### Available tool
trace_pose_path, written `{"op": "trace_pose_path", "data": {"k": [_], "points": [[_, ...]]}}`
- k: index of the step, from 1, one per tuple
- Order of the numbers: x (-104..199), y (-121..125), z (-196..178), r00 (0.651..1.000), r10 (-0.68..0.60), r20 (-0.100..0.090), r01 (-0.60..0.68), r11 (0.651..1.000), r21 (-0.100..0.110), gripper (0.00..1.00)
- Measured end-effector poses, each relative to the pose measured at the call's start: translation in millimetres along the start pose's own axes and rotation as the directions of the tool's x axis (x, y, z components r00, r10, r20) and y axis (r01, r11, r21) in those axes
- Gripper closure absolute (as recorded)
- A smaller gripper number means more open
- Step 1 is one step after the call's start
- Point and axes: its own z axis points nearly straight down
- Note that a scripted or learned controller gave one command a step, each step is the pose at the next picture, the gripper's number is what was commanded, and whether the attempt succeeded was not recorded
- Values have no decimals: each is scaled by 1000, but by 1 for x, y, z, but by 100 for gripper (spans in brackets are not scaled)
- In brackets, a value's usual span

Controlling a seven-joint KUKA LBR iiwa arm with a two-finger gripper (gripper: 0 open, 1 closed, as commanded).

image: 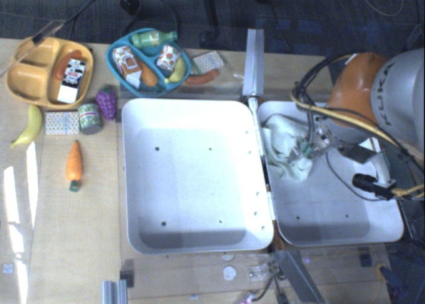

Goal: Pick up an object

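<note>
A crumpled white cloth-like object (282, 140) lies in the right bin (339, 226), against its left wall near the back. My gripper (307, 149) hangs low over the right edge of this object, touching or nearly touching it. The grey arm with its orange band (355, 90) reaches in from the right above the bin. Cables around the wrist hide the gripper's tips.
The left bin (192, 229) sits beside the right one. Behind it on the bench are a blue tray (119, 50) of toy food, a yellow tray (26, 80), a banana (28, 129), a carrot (74, 163), grapes (106, 102) and a can (89, 118). A metal post (253, 64) stands between the bins at the back.
</note>
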Motion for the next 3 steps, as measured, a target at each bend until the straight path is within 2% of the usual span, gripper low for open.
{"op": "trace_pose_path", "data": {"k": [1,2,3], "points": [[-28,9,12,975,-222,-4,222,975,5,100],[10,59,-83,943,-333,-12,333,943,10,100],[-18,28,-91,1000,-4,-10,5,1000,17,100]]}}
